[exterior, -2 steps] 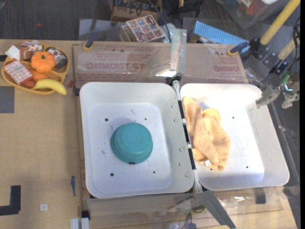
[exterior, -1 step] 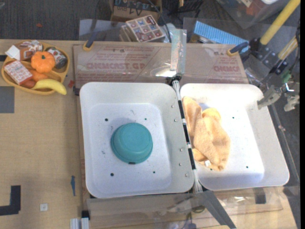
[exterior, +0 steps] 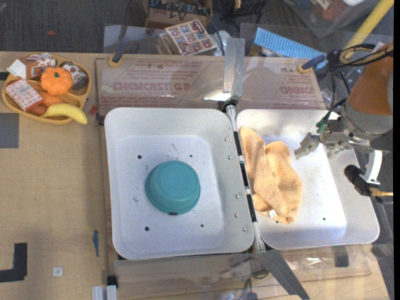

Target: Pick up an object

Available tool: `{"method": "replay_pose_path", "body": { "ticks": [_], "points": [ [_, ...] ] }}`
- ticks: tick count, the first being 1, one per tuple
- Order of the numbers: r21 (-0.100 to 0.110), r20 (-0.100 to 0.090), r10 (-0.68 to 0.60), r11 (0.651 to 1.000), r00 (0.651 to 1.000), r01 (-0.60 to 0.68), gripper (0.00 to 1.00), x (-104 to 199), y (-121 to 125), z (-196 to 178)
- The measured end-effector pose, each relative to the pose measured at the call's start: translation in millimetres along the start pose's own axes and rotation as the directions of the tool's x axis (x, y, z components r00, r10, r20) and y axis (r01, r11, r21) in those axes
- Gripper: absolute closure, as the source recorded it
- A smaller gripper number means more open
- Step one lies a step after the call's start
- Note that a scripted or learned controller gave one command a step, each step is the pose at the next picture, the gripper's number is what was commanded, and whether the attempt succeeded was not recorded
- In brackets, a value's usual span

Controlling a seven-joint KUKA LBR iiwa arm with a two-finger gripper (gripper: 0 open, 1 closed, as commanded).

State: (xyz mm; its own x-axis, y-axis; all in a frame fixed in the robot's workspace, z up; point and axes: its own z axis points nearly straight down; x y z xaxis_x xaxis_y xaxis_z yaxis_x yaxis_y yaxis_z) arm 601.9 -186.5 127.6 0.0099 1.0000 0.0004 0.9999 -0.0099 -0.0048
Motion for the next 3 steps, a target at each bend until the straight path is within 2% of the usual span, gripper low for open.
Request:
{"method": "replay_pose_path", "body": {
  "ticks": [1, 2, 3],
  "points": [
    [-0.009, 0.003, -0.06, 0.998, 0.998, 0.06, 0.0, 46, 12, 40],
    [-0.002, 0.001, -0.161, 0.987, 0.987, 0.161, 0.0, 51, 39, -14],
    [0.0, 0.0, -0.225, 0.974, 0.974, 0.225, 0.0, 40, 2, -69]
  ]
}}
